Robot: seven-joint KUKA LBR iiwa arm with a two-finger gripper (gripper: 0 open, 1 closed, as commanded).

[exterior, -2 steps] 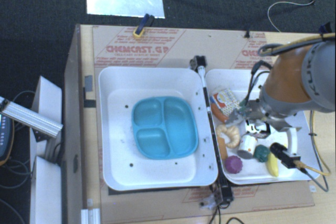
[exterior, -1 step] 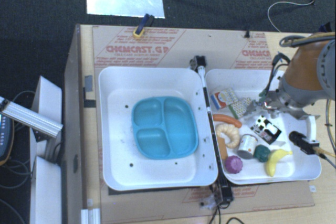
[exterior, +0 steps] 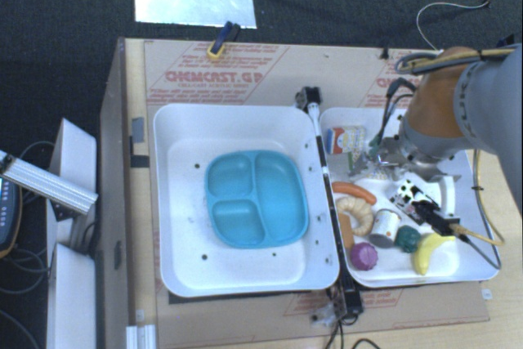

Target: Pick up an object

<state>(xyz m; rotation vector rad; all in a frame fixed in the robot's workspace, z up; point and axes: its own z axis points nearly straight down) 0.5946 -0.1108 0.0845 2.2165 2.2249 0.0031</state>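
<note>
Two white bins sit side by side: the left bin (exterior: 176, 200) holds a blue divided tray (exterior: 255, 198), the right bin (exterior: 470, 270) a clutter of toys. The gripper (exterior: 369, 163) hangs mid-right, just above an orange sausage (exterior: 354, 190); its grip state cannot be told.

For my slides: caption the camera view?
Arm reaches over right bin of toy food; blue tray sits in left bin.

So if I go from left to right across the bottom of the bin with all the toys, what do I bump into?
Purple ball → white cup → dark green ball → yellow banana.
</note>
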